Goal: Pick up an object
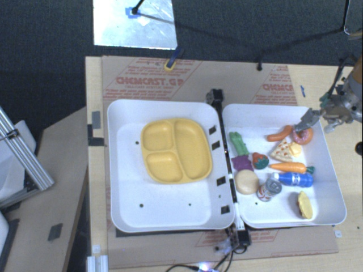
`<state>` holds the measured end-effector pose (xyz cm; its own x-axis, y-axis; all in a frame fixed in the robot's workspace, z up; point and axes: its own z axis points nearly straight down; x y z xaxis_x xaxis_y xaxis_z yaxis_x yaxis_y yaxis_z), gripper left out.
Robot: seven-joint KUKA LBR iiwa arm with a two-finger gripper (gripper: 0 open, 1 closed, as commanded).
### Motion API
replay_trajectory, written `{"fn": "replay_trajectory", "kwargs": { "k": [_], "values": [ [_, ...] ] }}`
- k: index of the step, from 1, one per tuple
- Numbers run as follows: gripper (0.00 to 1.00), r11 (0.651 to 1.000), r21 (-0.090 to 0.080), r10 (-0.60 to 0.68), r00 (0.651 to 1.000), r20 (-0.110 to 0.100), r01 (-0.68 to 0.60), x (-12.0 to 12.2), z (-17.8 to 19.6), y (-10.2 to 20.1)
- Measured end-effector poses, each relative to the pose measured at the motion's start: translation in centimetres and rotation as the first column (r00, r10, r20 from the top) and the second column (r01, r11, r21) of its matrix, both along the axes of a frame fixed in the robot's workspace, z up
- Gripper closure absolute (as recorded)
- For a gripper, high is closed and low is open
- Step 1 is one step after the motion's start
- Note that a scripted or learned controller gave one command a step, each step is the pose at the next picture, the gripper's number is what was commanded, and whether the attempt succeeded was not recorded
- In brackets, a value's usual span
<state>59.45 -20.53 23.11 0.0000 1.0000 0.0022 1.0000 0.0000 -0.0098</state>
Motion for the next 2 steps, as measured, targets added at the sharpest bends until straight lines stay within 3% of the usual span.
{"fn": "replay_trajectory", "kwargs": {
  "k": [1,2],
  "values": [
    [0.00,1.000,-0.003,0.003,1.000,0.012,-0.003,0.3,0.7,0.1],
    [0.00,1.000,-0.001,0.002,1.000,0.007,-0.002,0.2,-5.6,0.3]
  ]
}}
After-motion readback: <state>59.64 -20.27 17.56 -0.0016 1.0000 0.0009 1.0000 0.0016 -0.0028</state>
